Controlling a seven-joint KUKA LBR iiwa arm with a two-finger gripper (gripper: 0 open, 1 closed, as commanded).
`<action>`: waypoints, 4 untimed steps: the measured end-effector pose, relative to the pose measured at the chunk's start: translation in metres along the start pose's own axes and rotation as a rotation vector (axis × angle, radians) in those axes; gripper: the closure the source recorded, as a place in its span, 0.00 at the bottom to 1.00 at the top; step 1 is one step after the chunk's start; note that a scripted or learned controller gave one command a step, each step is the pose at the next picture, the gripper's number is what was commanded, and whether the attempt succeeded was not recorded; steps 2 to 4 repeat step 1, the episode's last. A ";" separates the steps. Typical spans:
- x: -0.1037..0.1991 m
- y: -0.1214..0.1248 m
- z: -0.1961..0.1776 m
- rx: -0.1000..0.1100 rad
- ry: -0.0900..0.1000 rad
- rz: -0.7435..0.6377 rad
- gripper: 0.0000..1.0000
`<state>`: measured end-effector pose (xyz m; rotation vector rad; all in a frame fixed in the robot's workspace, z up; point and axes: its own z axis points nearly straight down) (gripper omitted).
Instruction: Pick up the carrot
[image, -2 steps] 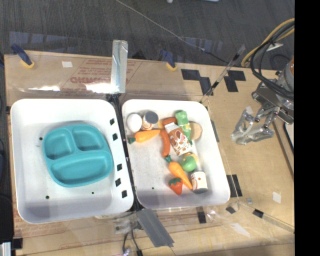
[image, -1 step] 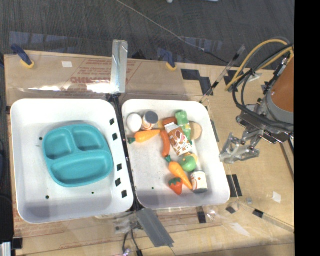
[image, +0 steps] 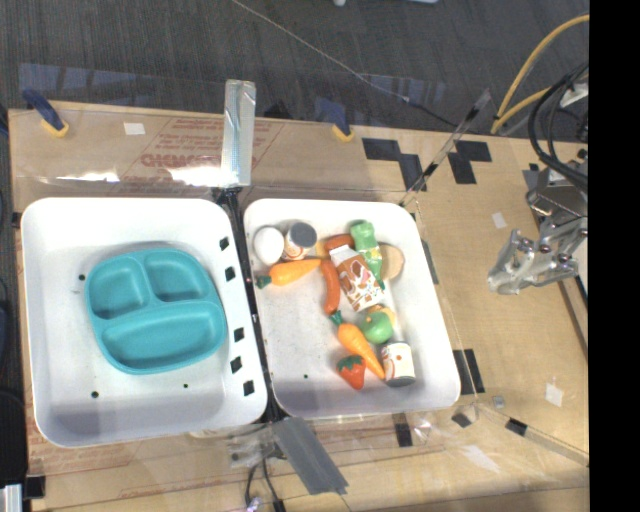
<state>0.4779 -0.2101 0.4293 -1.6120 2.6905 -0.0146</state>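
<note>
Carrot (image: 360, 347) lies in right bin (image: 300, 375), lower middle of the food pile, tip slanting down-right, leafy end toward upper left, touching the strawberry (image: 351, 372) below it and the green apple (image: 378, 324) just above. Second carrot-like piece (image: 291, 271), orange with lighter body, sits near the bin's upper left, beside the white egg (image: 268, 242) and a small round can (image: 301, 238). Red chili (image: 331, 287) runs upright through the pile middle, next to a carton with red print (image: 358, 281). Green bottle-shaped item (image: 363, 240) at top of pile, tan round piece (image: 391, 262) to its right. Small white can with red label (image: 398, 362) at lower right, just beside the carrot's tip.

Left bin (image: 50, 330) holds a teal divided plate (image: 153, 308), three compartments.

Gripper (image: 520, 268) is out over the desk (image: 490, 400), right of the right bin, well apart from the carrot. Nothing between the fingers; whether they are wide or narrow, cannot tell at this angle.
</note>
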 end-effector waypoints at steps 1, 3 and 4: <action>0.000 0.001 0.046 -0.012 -0.003 -0.377 1.00; 0.000 0.001 0.046 -0.012 -0.003 -0.377 1.00; 0.000 0.001 0.046 -0.012 -0.003 -0.377 1.00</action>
